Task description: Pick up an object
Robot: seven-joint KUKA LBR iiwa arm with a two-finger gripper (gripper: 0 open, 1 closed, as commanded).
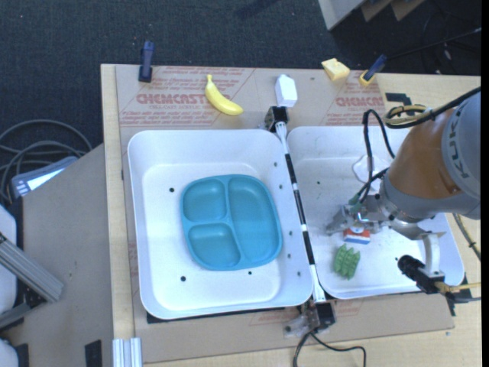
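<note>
Green knobbly object [346, 261] near front of right bin [321, 159] – lying loose on bin floor. Just behind it, end effector [353, 225] low over small red-white-blue item [357, 235]; grip state cannot tell. Left bin [153, 159]: blue 3-compartment plate [229, 222], centred. Farther back on surface [122, 205] – yellow banana [220, 99], beyond both bins.

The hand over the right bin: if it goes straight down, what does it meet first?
Probably the small red, white and blue item under the hand; the green toy lies nearer the camera. Depth is unclear.
</note>
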